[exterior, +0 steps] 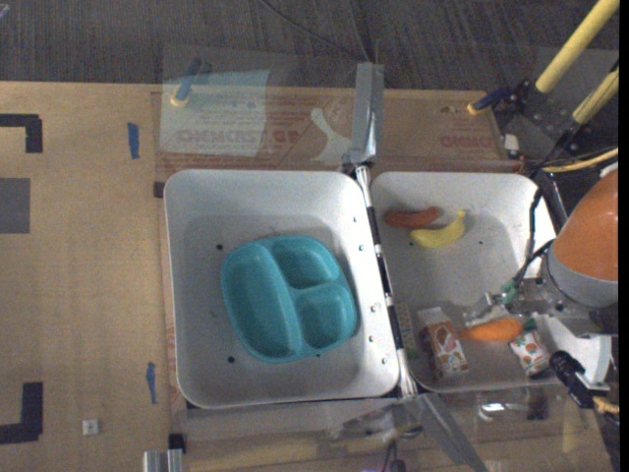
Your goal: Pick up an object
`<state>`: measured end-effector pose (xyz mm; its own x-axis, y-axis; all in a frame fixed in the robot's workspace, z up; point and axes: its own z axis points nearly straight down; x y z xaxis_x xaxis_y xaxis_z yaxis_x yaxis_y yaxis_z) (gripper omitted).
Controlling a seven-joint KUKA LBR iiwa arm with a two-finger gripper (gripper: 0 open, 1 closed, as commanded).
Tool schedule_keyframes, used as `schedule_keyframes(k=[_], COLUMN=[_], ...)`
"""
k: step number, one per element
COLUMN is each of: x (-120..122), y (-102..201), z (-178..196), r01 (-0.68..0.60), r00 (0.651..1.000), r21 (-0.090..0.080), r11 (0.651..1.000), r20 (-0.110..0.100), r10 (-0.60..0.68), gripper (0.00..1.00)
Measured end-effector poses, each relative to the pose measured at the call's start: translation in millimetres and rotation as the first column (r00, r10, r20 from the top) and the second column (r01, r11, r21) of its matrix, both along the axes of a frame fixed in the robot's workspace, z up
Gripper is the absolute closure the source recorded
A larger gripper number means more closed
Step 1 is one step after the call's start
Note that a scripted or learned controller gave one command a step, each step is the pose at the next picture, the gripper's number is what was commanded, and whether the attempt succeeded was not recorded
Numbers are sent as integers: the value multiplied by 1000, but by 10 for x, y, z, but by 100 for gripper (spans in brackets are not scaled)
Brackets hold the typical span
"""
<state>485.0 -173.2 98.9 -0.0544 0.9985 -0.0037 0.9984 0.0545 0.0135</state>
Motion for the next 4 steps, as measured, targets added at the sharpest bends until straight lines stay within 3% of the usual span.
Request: schedule_keyframes(k=[1,2,3,4], x=[797,808,809,241], y=[100,111,117,-254], z=[986,1087,1087,-58], r01=[53,49,48,52], r00=[999,999,999,999], r21=[1,-1,-1,3], r11=[999,999,999,999], r20=[-11,-10,-10,-13], r10=[-53,-49,-48,-52], gripper=[0,100,0,0])
